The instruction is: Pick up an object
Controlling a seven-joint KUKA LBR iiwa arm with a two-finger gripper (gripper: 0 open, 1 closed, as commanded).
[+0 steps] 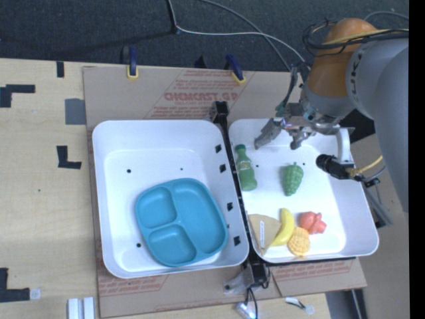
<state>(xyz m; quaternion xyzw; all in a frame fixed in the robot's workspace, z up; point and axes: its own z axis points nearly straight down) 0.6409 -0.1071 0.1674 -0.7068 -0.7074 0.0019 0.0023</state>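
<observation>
Jaws are standing spread apart and gripping nothing, with the gripper (284,137) hovering over the far part of the right bin (355,208). Approach step is judged to be in hand; no object is being held. Nearest candidates are lying just toward the camera from the jaws: the green bottle (245,169) slightly to the left, the green leafy piece (292,179) almost directly below. Banana (285,226), orange-red toy (312,222) and yellow round item (298,242) are sitting farther off. Height above the bin floor appears small, though the slant is making this uncertain. Next move is calling for centring over one item, descending, then closing.
</observation>
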